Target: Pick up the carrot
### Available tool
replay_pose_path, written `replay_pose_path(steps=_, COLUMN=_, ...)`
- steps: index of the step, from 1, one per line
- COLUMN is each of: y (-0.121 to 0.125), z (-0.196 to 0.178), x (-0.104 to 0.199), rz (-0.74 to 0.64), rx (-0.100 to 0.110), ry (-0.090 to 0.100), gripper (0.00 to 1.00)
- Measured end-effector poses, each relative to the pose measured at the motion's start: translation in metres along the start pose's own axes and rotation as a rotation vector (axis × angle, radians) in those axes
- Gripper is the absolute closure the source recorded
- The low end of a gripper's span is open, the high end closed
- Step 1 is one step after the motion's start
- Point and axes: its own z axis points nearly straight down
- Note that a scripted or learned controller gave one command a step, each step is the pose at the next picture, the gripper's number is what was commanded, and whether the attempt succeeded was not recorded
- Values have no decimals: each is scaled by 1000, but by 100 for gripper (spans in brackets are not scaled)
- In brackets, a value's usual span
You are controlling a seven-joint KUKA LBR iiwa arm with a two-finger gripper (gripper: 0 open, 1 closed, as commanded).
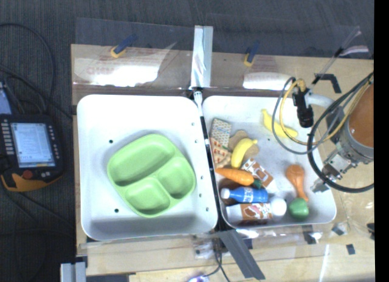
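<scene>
In the right bin [322, 211], the carrot [234, 175] lies flat near the left wall, tip pointing left, wedged among clutter: a banana [243, 151] just above it, a bottle [249, 196] just below. The arm [358, 123] sits over the bin's right edge, well apart from the carrot, with its gripper [321, 183] near a chicken leg [296, 178]; cannot tell how the gripper is set. The left bin [91, 153] holds a green divided plate [152, 173].

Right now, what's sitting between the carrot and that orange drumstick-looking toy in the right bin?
In the camera view, a small brown packet lies between the carrot and the orange drumstick toy, then bare white bin floor.
</scene>
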Motion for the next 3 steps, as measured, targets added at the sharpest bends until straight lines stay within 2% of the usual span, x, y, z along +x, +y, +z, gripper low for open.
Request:
replay_pose_path(steps=1, y=-10, z=-46, x=3, rz=-335, rx=0, ry=3, gripper=100)
replay_pose_path(steps=2, y=-14, z=-12, x=21, rz=-646, rx=1, ry=1, gripper=100)
replay_pose_path(steps=3, y=-6, z=-36, x=14, rz=-675, rx=2, ry=5, gripper=100)
